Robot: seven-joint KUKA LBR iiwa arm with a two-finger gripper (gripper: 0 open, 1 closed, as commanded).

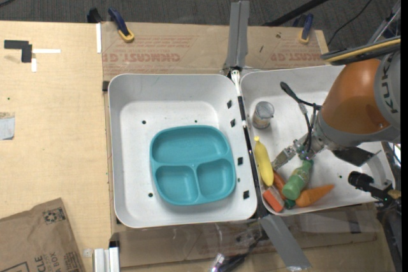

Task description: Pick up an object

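Gripper low in the right bin, tip just above the green bottle; fingers too small and cluttered to judge, so cannot tell whether open or closed, nor whether anything held. Green bottle lying tilted at the bin's front, touching an orange carrot on its right. Yellow banana along the bin's left wall, a small grey can upright behind it. In the left bin, a teal divided plate, well apart from the walls. Cardboard-covered bench around both bins. Open floor at the right bin's back.
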